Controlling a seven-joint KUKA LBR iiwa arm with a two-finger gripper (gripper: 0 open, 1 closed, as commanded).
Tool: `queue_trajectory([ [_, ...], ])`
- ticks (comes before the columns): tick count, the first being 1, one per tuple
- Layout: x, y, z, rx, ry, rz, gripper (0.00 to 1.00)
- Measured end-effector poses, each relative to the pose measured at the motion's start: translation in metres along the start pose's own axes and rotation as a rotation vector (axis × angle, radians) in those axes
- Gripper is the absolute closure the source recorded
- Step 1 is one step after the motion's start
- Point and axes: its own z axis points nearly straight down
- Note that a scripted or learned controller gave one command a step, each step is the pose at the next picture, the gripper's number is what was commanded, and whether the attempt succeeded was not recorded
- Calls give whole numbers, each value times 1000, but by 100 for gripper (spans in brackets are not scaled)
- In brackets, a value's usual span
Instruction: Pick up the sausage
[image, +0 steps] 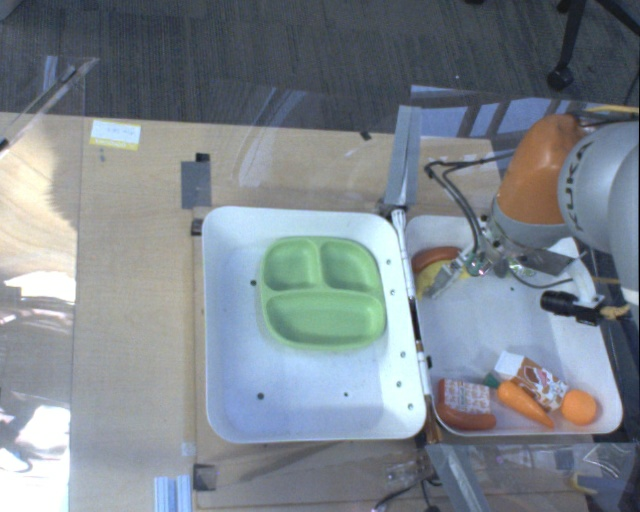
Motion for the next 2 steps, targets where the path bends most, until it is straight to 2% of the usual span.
queue_trajectory([
  [1, -19, 24, -1, 38, 33, 50, 0],
  [2, -22, 25, -1, 39, 41, 88, 0],
])
